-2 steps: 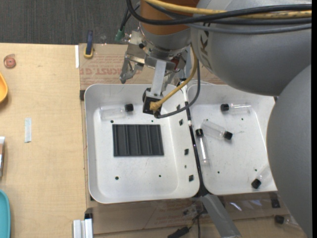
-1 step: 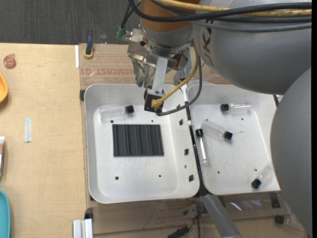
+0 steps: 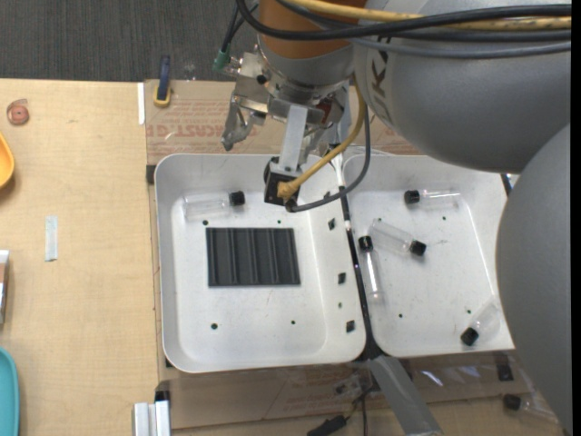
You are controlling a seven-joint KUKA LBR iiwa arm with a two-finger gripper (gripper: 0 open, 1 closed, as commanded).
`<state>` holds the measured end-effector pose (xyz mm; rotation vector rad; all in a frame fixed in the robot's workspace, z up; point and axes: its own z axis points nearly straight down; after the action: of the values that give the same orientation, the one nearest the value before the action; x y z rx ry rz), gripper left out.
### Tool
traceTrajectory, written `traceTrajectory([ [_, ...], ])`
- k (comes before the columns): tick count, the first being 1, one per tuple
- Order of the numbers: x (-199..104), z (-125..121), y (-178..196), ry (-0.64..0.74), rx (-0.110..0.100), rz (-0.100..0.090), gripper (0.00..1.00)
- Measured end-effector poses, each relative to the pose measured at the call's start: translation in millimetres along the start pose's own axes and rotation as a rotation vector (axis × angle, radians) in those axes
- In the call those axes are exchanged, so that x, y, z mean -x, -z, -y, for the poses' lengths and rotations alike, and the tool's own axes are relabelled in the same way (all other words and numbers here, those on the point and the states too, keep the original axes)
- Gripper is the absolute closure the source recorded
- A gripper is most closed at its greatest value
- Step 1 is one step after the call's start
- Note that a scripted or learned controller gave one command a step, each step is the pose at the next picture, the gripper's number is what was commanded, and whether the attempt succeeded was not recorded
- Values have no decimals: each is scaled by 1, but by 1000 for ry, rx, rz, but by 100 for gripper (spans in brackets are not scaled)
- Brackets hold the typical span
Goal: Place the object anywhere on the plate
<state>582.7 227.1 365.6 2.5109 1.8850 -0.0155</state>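
gripper [image 3: 236, 133] — at far rim of left bin [image 3: 169, 271]; capped tube [image 3: 213, 204] near plate [image 3: 253, 255]

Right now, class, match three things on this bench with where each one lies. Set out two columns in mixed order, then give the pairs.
Things:
1 ribbed plate
2 orange object
3 long clear tube

Places:
A at the bench left edge
B along the wall between the two bins
C in the middle of the left bin

Pairs: 1-C, 2-A, 3-B
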Motion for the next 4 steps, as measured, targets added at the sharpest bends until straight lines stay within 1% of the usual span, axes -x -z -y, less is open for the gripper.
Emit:
traceTrajectory([
  [1,0,-1,7,1,-2,4,100],
  [2,1,-1,7,0,-2,5,0],
  [3,1,-1,14,2,-4,9,100],
  [4,3,14,-67,322,2,-5,100],
])
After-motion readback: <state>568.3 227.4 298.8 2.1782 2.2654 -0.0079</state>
